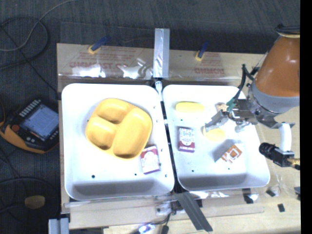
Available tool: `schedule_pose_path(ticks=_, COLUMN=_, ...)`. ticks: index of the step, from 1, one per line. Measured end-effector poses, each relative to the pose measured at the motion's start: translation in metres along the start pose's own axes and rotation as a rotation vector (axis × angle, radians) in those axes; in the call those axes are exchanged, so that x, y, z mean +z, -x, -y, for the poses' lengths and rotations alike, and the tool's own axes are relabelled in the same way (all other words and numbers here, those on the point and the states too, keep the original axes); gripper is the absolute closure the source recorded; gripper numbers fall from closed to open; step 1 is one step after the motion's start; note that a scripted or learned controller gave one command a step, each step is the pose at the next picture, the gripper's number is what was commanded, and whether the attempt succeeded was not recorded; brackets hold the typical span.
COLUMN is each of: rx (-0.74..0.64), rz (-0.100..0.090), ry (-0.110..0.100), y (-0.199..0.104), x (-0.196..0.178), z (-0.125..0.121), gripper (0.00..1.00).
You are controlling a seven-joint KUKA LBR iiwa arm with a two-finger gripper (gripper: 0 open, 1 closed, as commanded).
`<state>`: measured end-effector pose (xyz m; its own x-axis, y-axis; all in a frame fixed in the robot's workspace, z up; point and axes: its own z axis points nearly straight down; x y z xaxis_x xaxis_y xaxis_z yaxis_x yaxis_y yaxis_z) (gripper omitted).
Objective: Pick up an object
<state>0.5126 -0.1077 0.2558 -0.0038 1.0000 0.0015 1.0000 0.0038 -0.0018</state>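
You had the two-finger gripper (218, 122) spread open and empty directly above the pale yellow soft-looking round piece (214, 133); likely light, squashy, best pinched across its middle.

Dark carpet floor (97, 9), trailing cables (29, 26)

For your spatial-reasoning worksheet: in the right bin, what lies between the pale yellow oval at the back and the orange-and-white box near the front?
In the camera view, a flat yellow disc lies between the pale yellow oval and the orange-and-white box, under the gripper.
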Motion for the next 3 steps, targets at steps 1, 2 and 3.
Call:
schedule_pose_path(ticks=1, rx=-0.205, rz=0.001, ry=0.001, y=0.031, x=0.016, z=0.028, gripper=0.00)
schedule_pose_path(ticks=2, rx=-0.354, rz=0.000, ry=0.002, y=0.081, x=0.153, z=0.005, gripper=0.00)
schedule_pose_path(ticks=3, rx=-0.305, rz=0.004, ry=0.010, y=0.078, x=0.166, z=-0.043, gripper=0.00)
